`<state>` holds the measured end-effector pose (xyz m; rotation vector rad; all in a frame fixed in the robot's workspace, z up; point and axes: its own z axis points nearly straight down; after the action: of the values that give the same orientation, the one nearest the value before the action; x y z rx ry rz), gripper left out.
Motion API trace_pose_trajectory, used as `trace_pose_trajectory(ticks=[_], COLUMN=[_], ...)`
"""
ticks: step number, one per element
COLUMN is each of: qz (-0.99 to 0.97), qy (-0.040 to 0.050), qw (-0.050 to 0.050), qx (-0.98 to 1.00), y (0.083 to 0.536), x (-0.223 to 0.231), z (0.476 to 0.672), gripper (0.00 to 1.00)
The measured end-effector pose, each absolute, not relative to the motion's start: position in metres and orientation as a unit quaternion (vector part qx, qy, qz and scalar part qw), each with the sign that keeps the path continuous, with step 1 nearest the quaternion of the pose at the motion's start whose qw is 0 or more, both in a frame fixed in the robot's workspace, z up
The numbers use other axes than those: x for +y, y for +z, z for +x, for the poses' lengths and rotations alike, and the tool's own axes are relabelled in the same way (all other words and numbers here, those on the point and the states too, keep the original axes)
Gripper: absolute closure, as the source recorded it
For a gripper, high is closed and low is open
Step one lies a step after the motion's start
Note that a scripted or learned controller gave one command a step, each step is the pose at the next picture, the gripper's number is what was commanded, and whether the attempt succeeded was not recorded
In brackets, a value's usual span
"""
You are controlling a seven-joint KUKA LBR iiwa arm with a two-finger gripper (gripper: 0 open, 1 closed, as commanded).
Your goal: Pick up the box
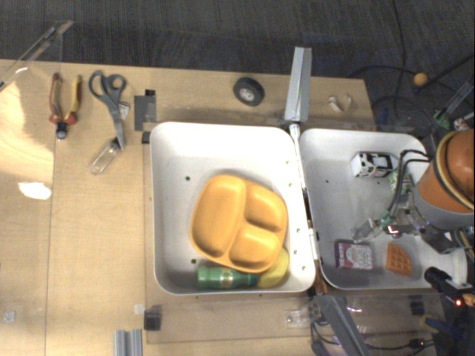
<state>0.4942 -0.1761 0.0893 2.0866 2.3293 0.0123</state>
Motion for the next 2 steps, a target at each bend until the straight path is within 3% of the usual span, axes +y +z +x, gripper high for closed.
trace_pose_trajectory(ticks=[1, 2], qz=[0.637, 0.688], qy=[0.0020, 0.0040], qw=[0.002, 0.005], qx=[0.771, 0.726], y=[0.108, 0.090], x=[-0.102, -0.094], z=[0.489, 0.491], gripper=[0.00, 0.00])
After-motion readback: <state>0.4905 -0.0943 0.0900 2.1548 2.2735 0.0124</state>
